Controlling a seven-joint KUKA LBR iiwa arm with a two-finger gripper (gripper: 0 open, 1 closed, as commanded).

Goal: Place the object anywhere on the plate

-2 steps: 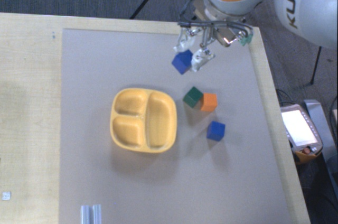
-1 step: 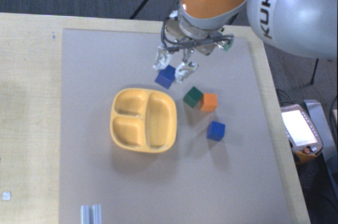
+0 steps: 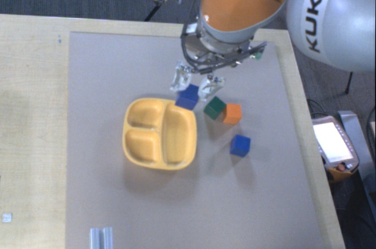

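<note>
The jaws stand apart on either side of a blue block (image 3: 187,97), which sits tilted between the two metal fingers (image 3: 179,78) of the gripper (image 3: 195,84), so it looks held, though whether it is lifted or resting at the plate's edge is hard to say. Furthest left lies the yellow divided plate (image 3: 159,132), with two small compartments on its left and one long one on its right; the held block hangs right at its far right rim, probably so it can drop into the long compartment. Right of the plate, a green block (image 3: 215,107) and an orange block (image 3: 232,113) touch each other, and a second blue cube (image 3: 239,145) sits nearer, apart from them.
</note>
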